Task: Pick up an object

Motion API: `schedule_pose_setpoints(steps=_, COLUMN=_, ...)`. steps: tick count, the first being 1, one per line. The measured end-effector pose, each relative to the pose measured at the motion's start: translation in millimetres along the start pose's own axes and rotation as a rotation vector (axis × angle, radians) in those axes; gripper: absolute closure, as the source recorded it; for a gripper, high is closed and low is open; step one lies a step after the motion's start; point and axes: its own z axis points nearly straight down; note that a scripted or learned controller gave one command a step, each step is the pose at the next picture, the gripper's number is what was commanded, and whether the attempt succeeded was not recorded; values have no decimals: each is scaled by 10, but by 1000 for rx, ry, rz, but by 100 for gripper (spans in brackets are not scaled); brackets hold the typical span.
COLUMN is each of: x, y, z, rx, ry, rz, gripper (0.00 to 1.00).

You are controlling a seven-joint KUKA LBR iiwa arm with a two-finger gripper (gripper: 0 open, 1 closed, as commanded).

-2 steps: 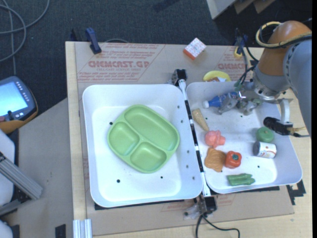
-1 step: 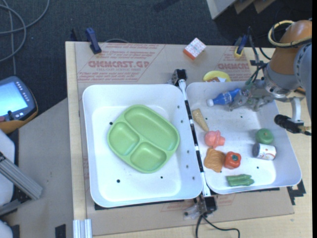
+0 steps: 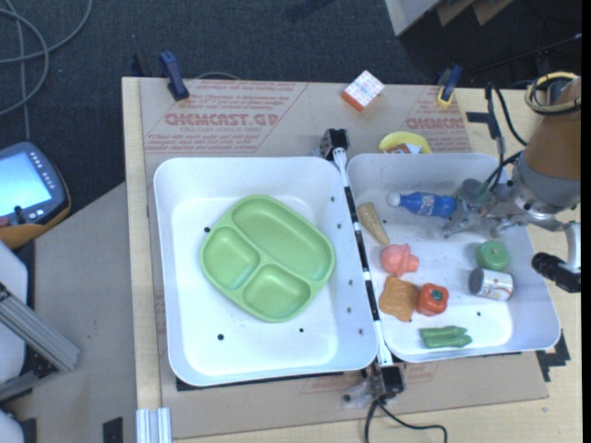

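Reaching in from the right, the arm [image 3: 550,155] leans low over the right bin [image 3: 540,326], orange band up, wrist angled twd bin centre. Gripper [image 3: 469,212] sits just beside the blue bottle [image 3: 425,203], near its right end; can't tell open or closed. Green divided plate [image 3: 268,257] lies in the left bin [image 3: 175,192], well apart.

The floor is dark grey carpet [image 3: 231,26]. A light wooden bench [image 3: 268,109] stands on it, with red printed letters. At ten o'clock, grey cables [image 3: 37,26] lie on the carpet. At nine o'clock is a lit screen [image 3: 26,185].
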Motion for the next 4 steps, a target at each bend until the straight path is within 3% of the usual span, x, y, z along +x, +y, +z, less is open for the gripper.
schedule_pose_setpoints(steps=1, x=84, y=-448, z=163, rx=0, ry=1, rz=-1, gripper=0)
schedule_pose_setpoints(steps=2, x=-40, y=-873, z=153, rx=-2, ry=2, rz=-2, gripper=0)
schedule_pose_setpoints(steps=3, x=-38, y=-842, z=40, rx=-9, ry=-2, rz=-2, gripper=100)
schedule_pose_setpoints(steps=4, x=972, y=-1075, z=121, rx=-16, ry=-4, rz=-8, gripper=100)
